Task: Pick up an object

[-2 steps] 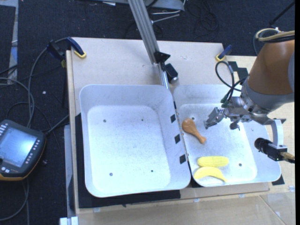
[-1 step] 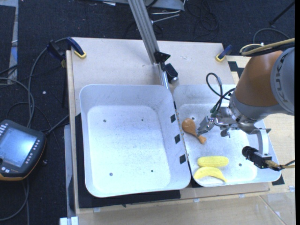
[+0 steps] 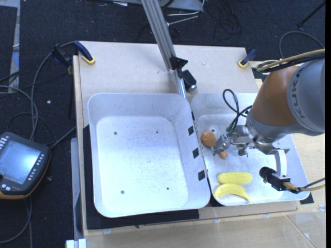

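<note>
So here's my feed: the table [image 3: 155,68] carries two white bins. The left bin [image 3: 139,154] is the big one from this angle, the right bin [image 3: 212,120] sits just beside it. The arm [image 3: 289,102] reaches over the right bin, with the gripper [image 3: 226,143] low near a small orange-brown ball [image 3: 208,138]. I can't tell how the jaws stand, too blurry and partly hidden. Nearer the front edge lie a corn cob [image 3: 235,177] and a banana [image 3: 231,191], just beside each other. A tiny orange bit [image 3: 223,154] lies below the gripper.
</note>
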`<state>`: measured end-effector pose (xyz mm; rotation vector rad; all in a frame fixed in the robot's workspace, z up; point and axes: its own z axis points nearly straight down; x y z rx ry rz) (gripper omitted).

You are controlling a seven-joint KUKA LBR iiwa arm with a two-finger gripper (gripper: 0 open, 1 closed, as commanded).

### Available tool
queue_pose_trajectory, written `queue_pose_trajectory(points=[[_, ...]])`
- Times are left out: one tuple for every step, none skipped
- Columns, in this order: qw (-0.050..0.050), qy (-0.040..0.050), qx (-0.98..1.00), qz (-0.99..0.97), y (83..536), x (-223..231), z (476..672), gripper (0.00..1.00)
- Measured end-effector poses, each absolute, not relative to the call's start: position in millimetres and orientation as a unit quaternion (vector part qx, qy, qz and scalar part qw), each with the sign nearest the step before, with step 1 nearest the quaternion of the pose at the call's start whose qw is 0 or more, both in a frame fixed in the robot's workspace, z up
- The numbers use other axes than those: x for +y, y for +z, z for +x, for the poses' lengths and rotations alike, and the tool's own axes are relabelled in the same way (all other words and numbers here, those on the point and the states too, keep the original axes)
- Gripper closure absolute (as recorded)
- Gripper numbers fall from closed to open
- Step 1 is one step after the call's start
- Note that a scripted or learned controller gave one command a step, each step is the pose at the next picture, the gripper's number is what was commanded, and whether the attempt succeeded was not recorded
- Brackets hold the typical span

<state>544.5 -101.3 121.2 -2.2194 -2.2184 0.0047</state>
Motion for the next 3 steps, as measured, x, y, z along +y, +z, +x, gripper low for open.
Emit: queue_pose_trajectory(points=[[0.0, 0.0, -0.707, -0.707, 133.6, -101.2, 545.8, 1.0], [-0.001, -0.0011, -0.707, -0.707, 175.4, -102.8, 546.4, 1.0], [-0.002, -0.0012, -0.707, -0.707, 220.2, -109.5, 550.3, 1.0]])
